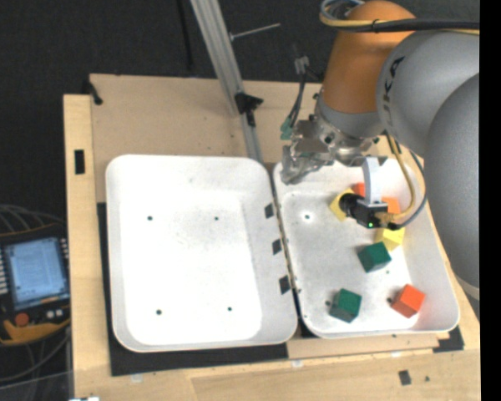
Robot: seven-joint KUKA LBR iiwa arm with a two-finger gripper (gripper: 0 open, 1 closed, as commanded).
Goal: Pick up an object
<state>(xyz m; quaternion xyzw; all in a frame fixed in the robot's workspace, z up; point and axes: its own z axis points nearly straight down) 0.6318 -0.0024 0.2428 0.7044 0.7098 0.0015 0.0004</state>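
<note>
Gripper [299, 167], jaw state indiscernible, hangs at the right bin's [430, 261] upper-left corner; best centred over one isolated green block [345, 304] before descending.

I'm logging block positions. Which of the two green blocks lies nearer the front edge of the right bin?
The green block beside the orange block; the other green block sits farther back, just below the yellow block.
</note>
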